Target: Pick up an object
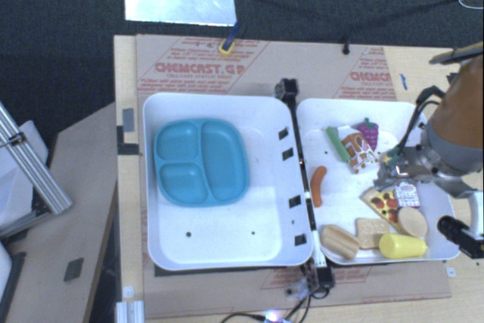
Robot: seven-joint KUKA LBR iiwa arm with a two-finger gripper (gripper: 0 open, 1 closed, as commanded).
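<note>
Now, tool [393, 176]: low in the right shallow white bin [318, 117], grip state cannot be told.
Toy pizza slice [383, 202]: just beside the tool, on its near side.
Blue divided plastic plate [201, 161]: left bin.

The left bin [219, 185] holds a blue divided plate [201, 162]. The right bin [318, 121] holds toy food: a sausage [318, 185], a green stick [336, 143], grapes [368, 132], a pizza slice [382, 203], a cracker [370, 231], a bread roll [339, 241] and a lemon [401, 246]. The gripper [393, 172] sits low over the pizza slice.
</note>
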